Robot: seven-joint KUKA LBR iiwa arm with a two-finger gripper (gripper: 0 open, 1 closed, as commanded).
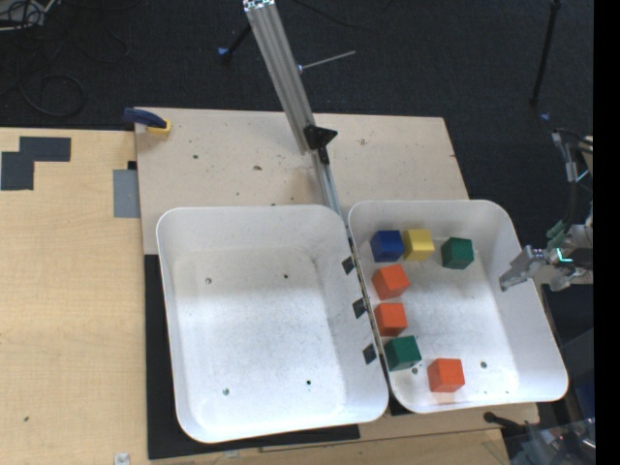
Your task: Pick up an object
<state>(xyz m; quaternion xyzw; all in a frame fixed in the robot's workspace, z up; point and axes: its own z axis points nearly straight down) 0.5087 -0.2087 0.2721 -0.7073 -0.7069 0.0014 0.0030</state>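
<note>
Seven small matte cubes with crisp edges lie loose in the shallow white plastic bin on the right [523, 356]: a blue cube [387, 245] touching a yellow cube [419, 243], a dark green cube [457, 253] just beside them, two orange cubes [391, 281] [391, 318] stacked down the left wall, a second green cube [403, 353], and a third orange cube [446, 375] near the front. The matching left bin [194, 260] sits alongside. The grey metal gripper [528, 267] hovers at the right bin's outer rim; its jaw state cannot be made out.
</note>
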